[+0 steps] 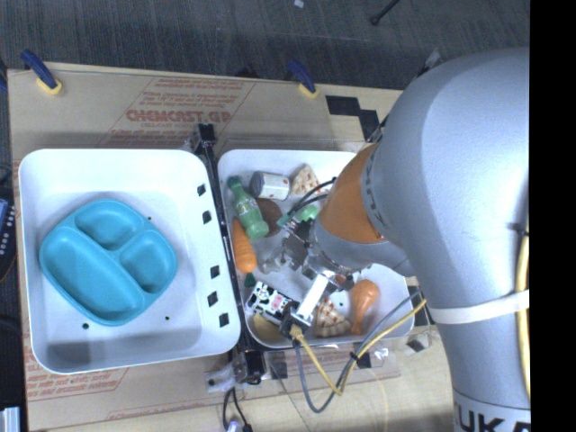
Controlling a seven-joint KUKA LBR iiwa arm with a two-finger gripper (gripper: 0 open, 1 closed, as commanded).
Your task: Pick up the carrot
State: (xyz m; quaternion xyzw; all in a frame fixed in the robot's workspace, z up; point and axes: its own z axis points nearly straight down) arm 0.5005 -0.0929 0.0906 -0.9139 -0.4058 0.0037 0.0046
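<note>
Looking down from the camera view, I see the carrot [243, 247] lying against the left wall of the right bin [396, 282], just below a green bottle [246, 207]. The gripper [290, 252] hangs right beside it, whether spread or pressed together I cannot tell. A blue divided plate [106, 259] sits in the left bin [54, 174].

Dark carpet floor [180, 16] beyond a cardboard-covered bench [171, 106] with 2 blue clamps [40, 72].

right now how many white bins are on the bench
2: the left bin holds a blue tray; the right bin holds the carrot, partly under the arm.
</note>
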